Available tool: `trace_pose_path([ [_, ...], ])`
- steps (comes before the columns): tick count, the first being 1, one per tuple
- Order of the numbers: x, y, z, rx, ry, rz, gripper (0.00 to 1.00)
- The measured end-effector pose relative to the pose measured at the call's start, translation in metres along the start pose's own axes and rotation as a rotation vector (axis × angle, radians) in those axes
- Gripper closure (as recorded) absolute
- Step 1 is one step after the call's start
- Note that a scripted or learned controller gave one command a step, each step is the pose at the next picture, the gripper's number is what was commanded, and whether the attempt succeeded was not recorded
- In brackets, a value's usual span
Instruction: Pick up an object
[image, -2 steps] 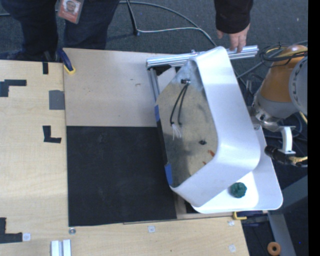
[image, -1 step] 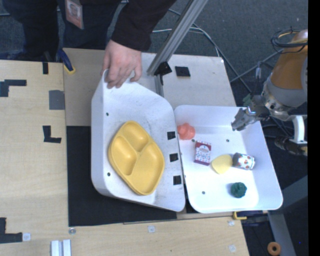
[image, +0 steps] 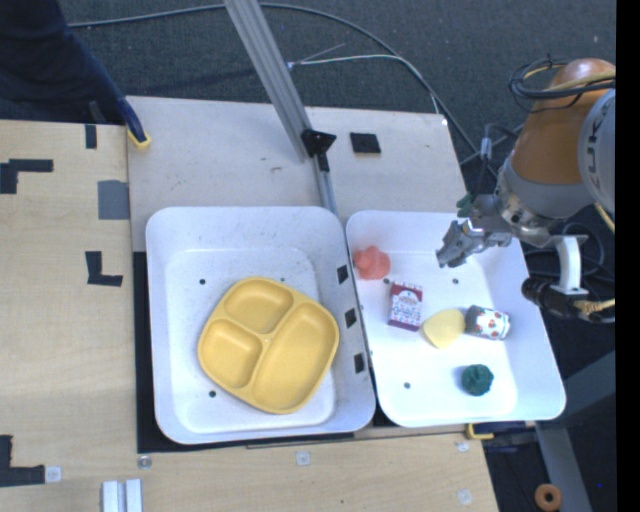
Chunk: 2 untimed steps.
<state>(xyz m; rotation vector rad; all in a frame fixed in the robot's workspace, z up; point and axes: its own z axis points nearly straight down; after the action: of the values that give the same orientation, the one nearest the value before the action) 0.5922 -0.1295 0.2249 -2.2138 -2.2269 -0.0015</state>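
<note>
tool (image: 452, 252): above right bin (image: 530, 395), upper part, grip state unclear, nothing visibly held
right bin: red ball (image: 373, 263), small carton (image: 405, 306), yellow lemon (image: 444, 327), green ball (image: 476, 379)
left bin (image: 170, 400): yellow divided plate (image: 267, 344)

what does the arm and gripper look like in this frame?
Grey arm with a broad orange band above the wrist; black cables loop over the top of the band. The wrist narrows to a metallic grey section, ending in a small dark gripper. Dark lettering on the grey casing at the frame's edge is cut off.
</note>
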Motion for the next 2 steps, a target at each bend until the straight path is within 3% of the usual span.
trace_pose_path([
  [2,0.097,-0.019,0.009,0.003,0.0,0.0,1.0],
])
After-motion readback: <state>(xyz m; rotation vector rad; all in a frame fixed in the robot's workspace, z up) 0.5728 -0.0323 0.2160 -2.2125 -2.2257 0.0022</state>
